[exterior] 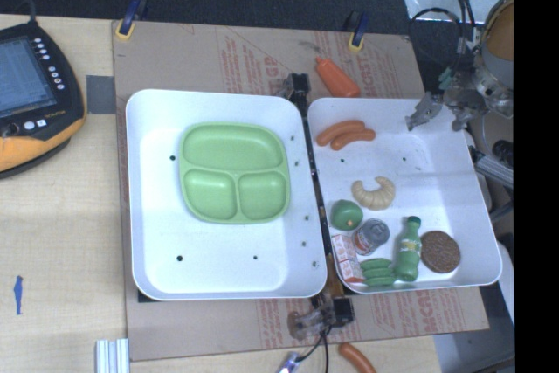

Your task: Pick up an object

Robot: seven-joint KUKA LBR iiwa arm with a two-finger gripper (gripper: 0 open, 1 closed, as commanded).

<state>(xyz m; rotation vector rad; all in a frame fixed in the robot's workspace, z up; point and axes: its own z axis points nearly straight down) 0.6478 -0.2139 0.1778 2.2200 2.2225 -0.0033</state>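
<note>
Hovering at the right bin's point(472, 188) far edge, tool point(425, 113) spread, sausages point(344, 134) nearby.

Both bins, the left bin point(148, 188) and the right bin point(454, 179), look like smooth white plastic with a faint sheen, and the divided green plate point(234, 172) has a matt plastic look. The bench point(61, 258) is pale wood-grain board under a sheet of brown cardboard point(253, 57). The gripper point(425, 113) appears dull grey metal.
</note>
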